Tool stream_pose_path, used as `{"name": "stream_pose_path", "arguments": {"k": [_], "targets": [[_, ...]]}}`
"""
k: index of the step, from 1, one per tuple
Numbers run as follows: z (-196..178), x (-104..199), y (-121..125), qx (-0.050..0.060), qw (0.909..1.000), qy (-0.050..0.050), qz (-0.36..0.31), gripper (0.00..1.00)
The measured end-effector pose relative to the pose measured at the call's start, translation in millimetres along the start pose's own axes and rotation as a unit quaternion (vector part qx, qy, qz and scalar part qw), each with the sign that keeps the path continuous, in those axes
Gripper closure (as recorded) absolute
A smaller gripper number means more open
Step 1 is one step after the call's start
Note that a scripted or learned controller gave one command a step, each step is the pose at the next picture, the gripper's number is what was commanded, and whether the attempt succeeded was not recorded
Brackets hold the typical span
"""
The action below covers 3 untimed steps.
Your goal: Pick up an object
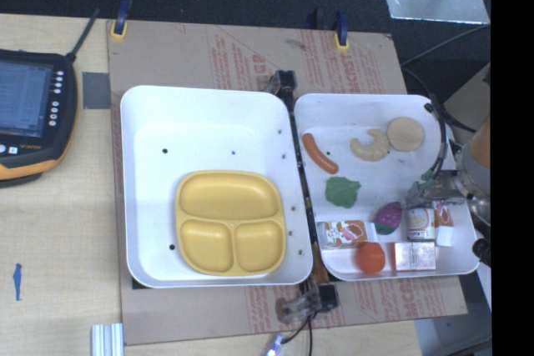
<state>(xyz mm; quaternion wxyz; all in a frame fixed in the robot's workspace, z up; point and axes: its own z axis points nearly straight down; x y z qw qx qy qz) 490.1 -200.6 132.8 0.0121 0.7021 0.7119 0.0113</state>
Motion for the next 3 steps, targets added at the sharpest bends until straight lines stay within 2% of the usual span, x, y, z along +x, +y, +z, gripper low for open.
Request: {"name": "stream_pose_path", "arguments": {"k": [1, 2, 3], "targets": [[10, 76, 40, 0.018, 0.9998, 0.001, 0.003, 1.0], [37, 30, 26, 0.018, 0.9998, 0.0, 0.005, 1.0], [10, 75, 27, 0.018, 0.9998, 0.0, 0.003, 1.0]]}}
